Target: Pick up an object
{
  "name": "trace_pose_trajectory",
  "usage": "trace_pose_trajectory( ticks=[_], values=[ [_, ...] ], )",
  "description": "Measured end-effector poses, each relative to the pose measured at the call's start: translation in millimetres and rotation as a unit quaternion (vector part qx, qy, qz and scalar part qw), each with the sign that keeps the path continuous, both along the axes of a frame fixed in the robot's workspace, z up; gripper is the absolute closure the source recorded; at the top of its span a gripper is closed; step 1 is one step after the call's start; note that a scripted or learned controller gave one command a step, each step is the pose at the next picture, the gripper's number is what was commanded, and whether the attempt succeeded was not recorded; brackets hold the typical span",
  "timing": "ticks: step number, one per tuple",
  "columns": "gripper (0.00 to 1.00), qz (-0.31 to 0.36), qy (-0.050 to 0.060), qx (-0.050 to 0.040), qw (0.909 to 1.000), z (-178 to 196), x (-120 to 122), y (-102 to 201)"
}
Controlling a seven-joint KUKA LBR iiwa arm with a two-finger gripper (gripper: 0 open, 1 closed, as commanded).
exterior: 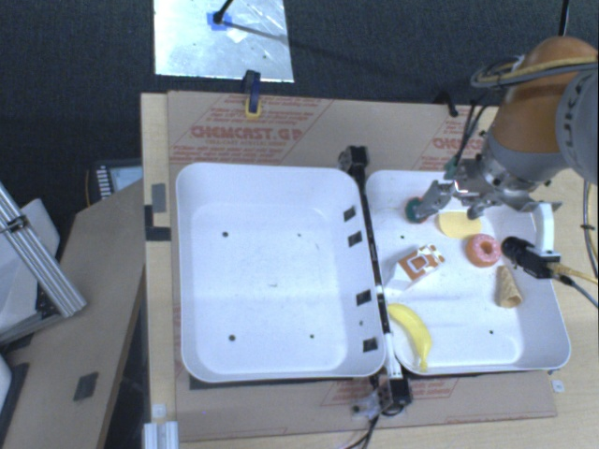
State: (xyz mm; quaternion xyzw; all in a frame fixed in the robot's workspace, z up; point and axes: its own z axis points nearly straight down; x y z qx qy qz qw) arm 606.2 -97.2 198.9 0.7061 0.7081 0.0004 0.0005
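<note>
My gripper (454, 204) hovers over the far part of the right bin (538, 344). It is open, with nothing between its fingers. A small teal round object (413, 210) sits just beside the left finger. Right below the gripper lies a flat yellow piece (455, 224). A pink donut (483, 250) lies a little nearer the front, with a tan cone (508, 287) beyond it to the right. An orange and white box (421, 262) rests mid-bin. A banana (413, 332) lies at the front left corner of that bin.
The left bin (187, 251) stands beside the right one, with a black divider strip (367, 251) running between them. Both sit on a cardboard sheet (281, 124). A metal plate (225, 26) lies on the dark floor behind the bench.
</note>
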Motion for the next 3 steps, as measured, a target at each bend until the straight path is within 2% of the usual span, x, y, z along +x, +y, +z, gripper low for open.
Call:
trace_pose_trajectory(
  ticks=[1,2,3],
  values=[
    [1.00,0.001,-0.002,-0.0001,1.0000,11,1,0],
    [1.00,0.004,-0.003,0.0010,1.0000,23,42,54],
    [1.00,0.006,0.000,0.0024,1.0000,1,63,155]
  ],
)
